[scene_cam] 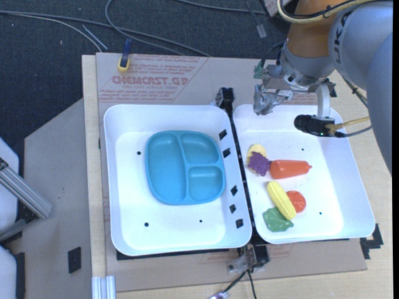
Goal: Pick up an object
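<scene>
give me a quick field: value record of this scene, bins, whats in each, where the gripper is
left bin: holds a blue divided tray with three compartments
right bin: holds toy food in a loose cluster
toy items: orange carrot, purple piece, small yellow piece behind it, yellow corn, red piece, green piece
gripper: above the far edge of the right bin, apart from the toys
held object: none seen between the fingers
arm: reaches in from the right

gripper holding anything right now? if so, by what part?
Nothing held. The gripper is above the far edge of the right white bin, with nothing between its jaws; the orange toy carrot lies in the bin.
</scene>
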`<state>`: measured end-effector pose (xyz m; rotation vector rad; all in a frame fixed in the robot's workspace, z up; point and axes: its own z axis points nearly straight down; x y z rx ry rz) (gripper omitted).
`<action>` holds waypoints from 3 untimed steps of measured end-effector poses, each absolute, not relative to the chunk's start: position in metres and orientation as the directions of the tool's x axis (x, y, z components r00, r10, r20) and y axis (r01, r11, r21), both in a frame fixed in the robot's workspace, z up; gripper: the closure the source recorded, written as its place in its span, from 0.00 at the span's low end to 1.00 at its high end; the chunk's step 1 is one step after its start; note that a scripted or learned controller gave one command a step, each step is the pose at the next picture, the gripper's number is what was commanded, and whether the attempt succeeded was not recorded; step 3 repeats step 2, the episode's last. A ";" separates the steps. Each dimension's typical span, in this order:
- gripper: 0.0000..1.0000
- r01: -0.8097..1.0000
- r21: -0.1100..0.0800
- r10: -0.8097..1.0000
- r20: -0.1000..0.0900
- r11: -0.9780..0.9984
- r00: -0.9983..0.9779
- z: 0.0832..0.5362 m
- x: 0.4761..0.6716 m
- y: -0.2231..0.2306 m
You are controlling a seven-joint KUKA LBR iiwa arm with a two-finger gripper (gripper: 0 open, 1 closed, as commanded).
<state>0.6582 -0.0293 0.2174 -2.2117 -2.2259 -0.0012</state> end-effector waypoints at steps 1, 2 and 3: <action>1.00 1.000 -0.003 1.000 0.002 0.005 -0.005 0.218 0.644 0.033; 1.00 1.000 -0.004 1.000 0.003 0.006 -0.006 0.222 0.623 0.085; 1.00 1.000 -0.004 1.000 0.003 0.006 -0.006 0.222 0.623 0.085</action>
